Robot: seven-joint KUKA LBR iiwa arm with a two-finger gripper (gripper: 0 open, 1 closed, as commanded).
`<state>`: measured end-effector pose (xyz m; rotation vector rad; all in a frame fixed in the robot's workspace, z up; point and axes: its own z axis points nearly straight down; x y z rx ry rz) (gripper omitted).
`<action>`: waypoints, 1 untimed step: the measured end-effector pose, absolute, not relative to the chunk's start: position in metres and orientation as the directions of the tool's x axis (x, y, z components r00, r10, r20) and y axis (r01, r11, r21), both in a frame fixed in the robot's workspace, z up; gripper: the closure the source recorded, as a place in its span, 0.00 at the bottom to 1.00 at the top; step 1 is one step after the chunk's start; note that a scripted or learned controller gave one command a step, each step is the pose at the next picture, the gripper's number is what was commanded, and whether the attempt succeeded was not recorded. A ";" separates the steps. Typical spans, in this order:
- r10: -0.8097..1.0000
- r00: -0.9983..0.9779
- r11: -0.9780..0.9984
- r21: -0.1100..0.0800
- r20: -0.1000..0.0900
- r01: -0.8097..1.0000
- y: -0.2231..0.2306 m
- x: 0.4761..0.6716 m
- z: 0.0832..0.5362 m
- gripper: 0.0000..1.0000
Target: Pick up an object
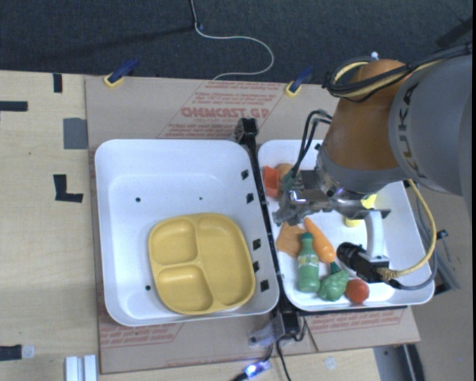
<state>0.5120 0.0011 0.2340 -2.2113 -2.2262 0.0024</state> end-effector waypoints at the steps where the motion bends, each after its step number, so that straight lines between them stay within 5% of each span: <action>1: 1.000 -0.006 0.006 -0.004 0.000 1.000 0.059 0.501 0.228 1.00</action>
